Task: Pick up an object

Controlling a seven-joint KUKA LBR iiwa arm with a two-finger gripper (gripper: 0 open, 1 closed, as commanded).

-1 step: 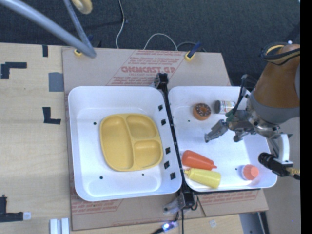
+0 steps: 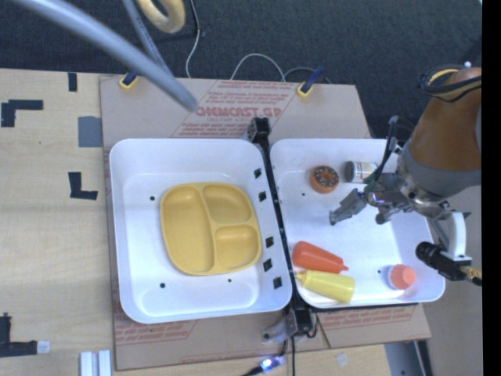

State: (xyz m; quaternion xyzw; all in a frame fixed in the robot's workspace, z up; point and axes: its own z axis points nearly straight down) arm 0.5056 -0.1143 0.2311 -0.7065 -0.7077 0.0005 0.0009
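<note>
The gripper (image 2: pixel 362 208) hangs over the right bin (image 2: pixel 368 149) with its fingers spread and nothing between them; it sits short of every candidate, so I judge no pick is yet made. The doughnut-like toy (image 2: pixel 324 178) lies just beyond it toward the bin's far wall; the orange carrot (image 2: pixel 317 257) and yellow piece (image 2: pixel 327 286) rest by the near wall, apart enough to grasp singly.

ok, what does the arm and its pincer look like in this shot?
The arm is bulky and rounded, with a broad orange band above grey, metallic wrist hardware. A thin dark cable runs down its left side toward the wrist. The pincer is dark grey with slim fingers, blurry here. A black cylindrical part with a white bracket juts out below the wrist. No readable markings.
</note>
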